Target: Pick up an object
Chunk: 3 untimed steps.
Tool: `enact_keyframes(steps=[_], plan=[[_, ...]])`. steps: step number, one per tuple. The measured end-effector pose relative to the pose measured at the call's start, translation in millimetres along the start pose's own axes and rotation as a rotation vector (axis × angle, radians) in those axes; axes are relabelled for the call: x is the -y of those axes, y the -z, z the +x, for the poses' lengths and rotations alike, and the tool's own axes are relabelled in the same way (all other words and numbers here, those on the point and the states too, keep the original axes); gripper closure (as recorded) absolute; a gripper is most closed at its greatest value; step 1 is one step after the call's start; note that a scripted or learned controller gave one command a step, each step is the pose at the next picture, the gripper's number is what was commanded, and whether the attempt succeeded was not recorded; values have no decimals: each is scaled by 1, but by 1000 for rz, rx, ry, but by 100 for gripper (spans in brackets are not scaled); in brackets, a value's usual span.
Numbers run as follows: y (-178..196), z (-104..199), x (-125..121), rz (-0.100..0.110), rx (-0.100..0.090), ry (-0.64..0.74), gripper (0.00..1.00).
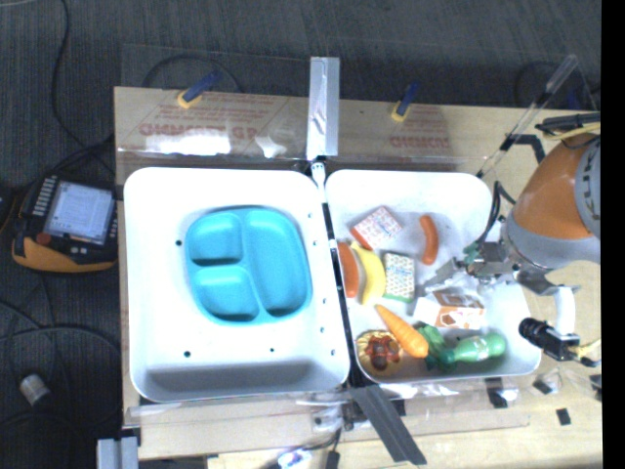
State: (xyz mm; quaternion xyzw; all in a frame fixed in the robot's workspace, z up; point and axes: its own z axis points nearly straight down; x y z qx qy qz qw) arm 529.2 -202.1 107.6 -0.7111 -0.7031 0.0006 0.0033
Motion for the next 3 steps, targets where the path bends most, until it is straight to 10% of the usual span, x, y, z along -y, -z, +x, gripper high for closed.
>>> enact_keyframes(steps=[1,2,3], plan=[[-19,3,-63,-9,-9,-126,0],[-12,0,-63,-9,-2,-122,100],[86,39,-48,2,5,-191,100]])
